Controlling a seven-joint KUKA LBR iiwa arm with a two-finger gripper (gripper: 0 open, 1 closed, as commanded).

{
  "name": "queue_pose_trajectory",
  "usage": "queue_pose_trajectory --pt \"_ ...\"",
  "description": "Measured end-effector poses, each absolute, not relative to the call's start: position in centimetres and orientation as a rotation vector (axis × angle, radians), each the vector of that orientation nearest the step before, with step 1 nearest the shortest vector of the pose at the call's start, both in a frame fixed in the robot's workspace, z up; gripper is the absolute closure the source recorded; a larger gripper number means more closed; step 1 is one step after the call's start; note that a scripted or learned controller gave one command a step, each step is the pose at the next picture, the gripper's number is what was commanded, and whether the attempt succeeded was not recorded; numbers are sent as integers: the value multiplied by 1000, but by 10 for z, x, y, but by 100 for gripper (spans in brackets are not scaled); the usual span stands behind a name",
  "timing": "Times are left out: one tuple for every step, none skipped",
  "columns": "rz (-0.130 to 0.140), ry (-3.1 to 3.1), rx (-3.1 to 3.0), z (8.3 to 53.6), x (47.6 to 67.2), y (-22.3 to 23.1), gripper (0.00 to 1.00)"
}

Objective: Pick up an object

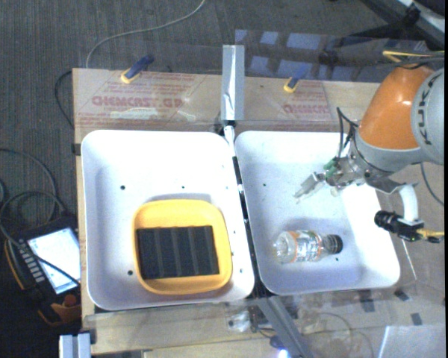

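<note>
A clear plastic bottle (308, 246) with a black cap lies on its side near the front of the right bin (269, 162), cap pointing right. A yellow tray-like object (182, 246) with dark ribbed panels rests in the front half of the left bin (104, 162). My gripper (306, 187) hangs over the middle of the right bin, angled down and to the left. It is behind the bottle and apart from it, with nothing seen in its grasp.
The orange-banded arm (392, 121) reaches in over the right bin's right wall. A grey divider post (232, 80) stands between the bins at the back. Cables and a small device (48, 256) lie on the floor at the left.
</note>
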State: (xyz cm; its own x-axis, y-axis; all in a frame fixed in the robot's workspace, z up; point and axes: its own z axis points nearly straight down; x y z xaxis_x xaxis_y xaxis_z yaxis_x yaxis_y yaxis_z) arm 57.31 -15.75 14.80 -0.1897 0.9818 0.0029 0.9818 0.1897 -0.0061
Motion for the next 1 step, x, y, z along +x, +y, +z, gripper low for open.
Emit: queue_pose_trajectory --pt "-10 -2500 -1931 92 521 -114 0"
